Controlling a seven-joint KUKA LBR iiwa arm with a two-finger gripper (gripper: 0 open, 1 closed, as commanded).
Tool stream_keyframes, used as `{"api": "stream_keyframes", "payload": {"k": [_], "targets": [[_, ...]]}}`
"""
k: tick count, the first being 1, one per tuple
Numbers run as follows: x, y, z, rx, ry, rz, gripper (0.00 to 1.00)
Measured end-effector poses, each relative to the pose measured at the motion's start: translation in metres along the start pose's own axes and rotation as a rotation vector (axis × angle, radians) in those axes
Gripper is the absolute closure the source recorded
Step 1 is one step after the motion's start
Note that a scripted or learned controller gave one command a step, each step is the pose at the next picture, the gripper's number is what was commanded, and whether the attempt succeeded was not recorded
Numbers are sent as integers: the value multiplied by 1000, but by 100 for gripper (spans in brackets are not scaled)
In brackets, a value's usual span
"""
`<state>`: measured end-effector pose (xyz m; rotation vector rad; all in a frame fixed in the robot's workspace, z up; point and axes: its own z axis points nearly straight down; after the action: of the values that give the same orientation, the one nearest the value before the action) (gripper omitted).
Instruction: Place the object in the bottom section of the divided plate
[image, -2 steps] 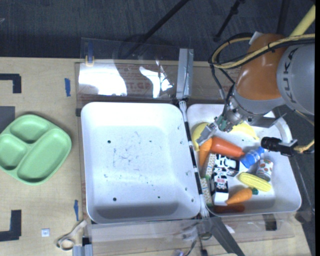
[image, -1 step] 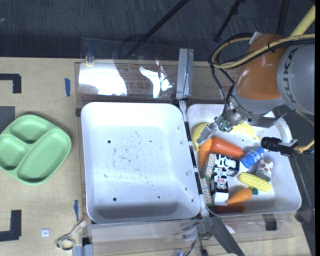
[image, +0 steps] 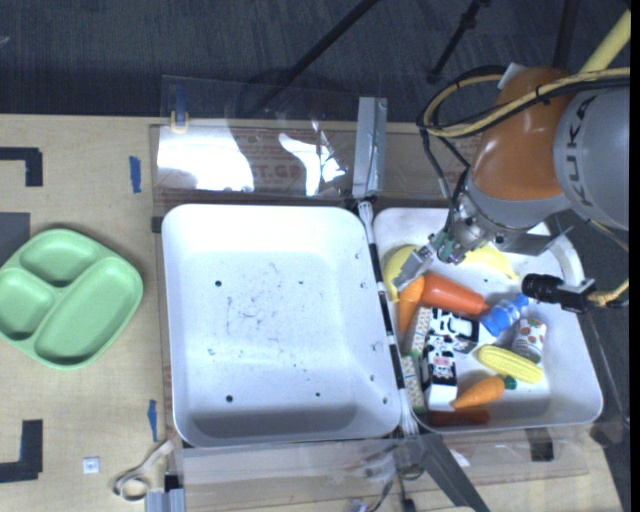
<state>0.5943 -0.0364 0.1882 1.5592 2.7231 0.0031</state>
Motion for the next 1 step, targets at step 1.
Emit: {"api": "stream_keyframes", "payload": {"k": [1], "targets": [[-1,-35,-236,0,0,-30,0]]}}
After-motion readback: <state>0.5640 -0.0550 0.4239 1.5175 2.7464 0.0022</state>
